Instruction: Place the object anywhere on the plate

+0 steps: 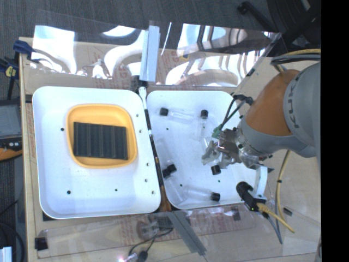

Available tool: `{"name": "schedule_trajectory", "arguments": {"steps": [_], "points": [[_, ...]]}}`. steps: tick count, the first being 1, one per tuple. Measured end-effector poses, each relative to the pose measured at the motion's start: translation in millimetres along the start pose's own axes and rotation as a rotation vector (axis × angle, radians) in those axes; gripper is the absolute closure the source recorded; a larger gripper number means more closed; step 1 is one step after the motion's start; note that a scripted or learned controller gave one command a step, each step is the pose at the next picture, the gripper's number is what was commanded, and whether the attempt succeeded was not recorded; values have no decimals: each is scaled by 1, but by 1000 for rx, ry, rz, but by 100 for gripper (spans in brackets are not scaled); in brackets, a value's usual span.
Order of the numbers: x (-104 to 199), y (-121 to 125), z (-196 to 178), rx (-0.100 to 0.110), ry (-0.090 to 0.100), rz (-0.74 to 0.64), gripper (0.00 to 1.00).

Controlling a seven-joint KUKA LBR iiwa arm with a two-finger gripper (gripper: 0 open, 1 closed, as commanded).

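Looking down on the bench, I see my gripper [214, 156] low in the right bin [182, 100], near its right wall, but I cannot tell whether anything is in its grasp. Over in the left bin [46, 146], a yellow plate [98, 115] carries a dark ridged block [101, 141]; small black pieces [169, 170] and clear tubes [182, 114] lie scattered around the right bin's floor.

We find no legible text, label, brand, number or sign on any surface; faint reddish printing on the bench [180, 222] remains unreadable.
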State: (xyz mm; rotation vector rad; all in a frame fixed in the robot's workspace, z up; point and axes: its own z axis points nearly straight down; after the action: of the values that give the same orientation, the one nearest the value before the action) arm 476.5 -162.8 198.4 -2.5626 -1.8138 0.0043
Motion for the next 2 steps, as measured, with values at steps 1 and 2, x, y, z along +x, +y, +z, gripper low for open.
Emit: {"name": "schedule_trajectory", "arguments": {"steps": [1, 2], "points": [[0, 0, 0, 0, 0, 0, 0], [93, -33, 8, 4, -1, -122, 0]]}}
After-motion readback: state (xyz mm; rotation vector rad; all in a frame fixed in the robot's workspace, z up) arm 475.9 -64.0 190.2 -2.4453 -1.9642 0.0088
